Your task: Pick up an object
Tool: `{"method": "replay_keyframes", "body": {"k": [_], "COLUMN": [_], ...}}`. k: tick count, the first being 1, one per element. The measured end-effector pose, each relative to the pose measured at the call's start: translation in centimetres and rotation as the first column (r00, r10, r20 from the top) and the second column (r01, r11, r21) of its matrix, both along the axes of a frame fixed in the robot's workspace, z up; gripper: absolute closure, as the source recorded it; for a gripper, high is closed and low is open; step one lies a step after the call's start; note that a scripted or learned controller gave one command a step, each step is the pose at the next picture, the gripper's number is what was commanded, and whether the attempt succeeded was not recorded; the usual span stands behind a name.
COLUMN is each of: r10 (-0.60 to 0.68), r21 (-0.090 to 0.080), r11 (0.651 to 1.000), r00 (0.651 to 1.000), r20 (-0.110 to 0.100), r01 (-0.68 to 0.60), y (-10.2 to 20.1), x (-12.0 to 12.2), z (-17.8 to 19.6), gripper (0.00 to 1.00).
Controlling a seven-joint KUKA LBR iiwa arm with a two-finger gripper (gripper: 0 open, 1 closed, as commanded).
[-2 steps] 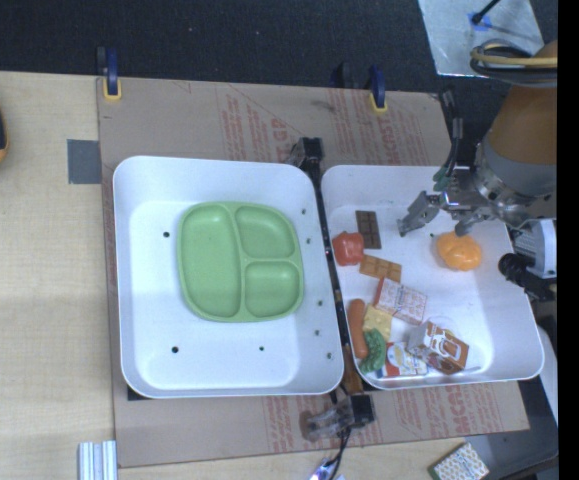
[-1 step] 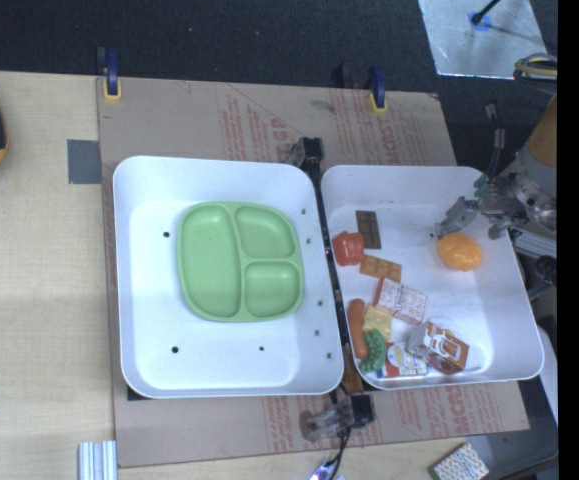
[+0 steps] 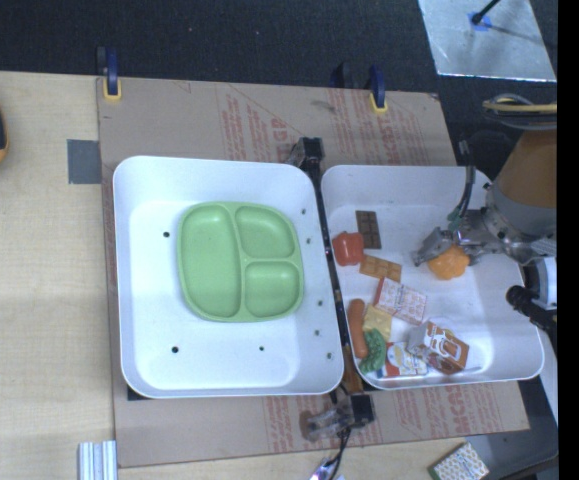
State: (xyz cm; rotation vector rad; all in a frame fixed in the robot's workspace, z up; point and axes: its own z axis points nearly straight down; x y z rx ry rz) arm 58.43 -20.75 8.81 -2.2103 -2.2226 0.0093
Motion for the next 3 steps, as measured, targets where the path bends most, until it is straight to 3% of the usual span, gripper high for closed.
{"method": "replay_keyframes", "body": {"k": [1, 2, 3], "r10": [0.001, 0.006, 0.006], "r21": [-0.003, -0.001, 0.001], "r11": [1.0, 1.0, 1.0], "r00": [1.0, 1.0, 1.0], "r20": [0.006, 0.009, 0.013], "r01": [-0.001, -0.006, -0.006], "y": [-0.2, 6.0, 14.4], "x": [0.2, 3.4, 4.7], "z": [1.5, 3.3, 10.9], "gripper": [1.0, 1.0, 1.0]}}
